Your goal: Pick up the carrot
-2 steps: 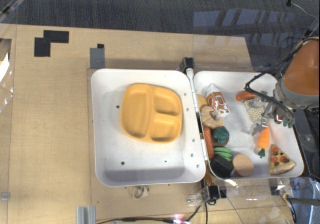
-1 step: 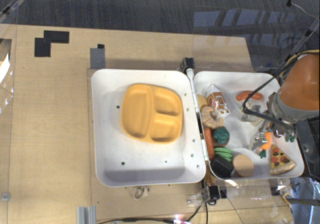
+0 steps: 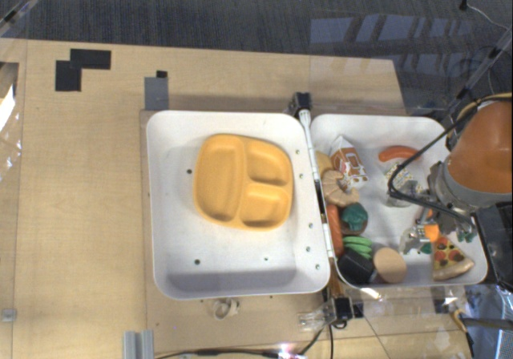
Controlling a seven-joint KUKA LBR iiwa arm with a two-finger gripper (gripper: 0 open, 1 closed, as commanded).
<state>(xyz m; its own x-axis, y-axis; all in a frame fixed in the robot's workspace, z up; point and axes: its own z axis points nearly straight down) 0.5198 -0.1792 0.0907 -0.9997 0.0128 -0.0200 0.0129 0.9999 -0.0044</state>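
Two white bins (image 3: 160, 213), one yellow tray (image 3: 243, 179), one carrot (image 3: 333, 229).

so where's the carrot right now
The carrot lies in the right bin, along its left wall, just left of the broccoli and below the ridged tan piece.

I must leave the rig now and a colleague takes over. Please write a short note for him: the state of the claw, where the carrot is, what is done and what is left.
Claw: low over the right bin, near its right side; open or shut cannot be told from here.
Carrot: lies along the right bin's left wall, beside the broccoli, apart from the claw.
Left bin: holds the yellow divided tray.
Done: nothing yet; the carrot is not picked up.
Left: bring the claw across to the carrot, grasp it, lift it.
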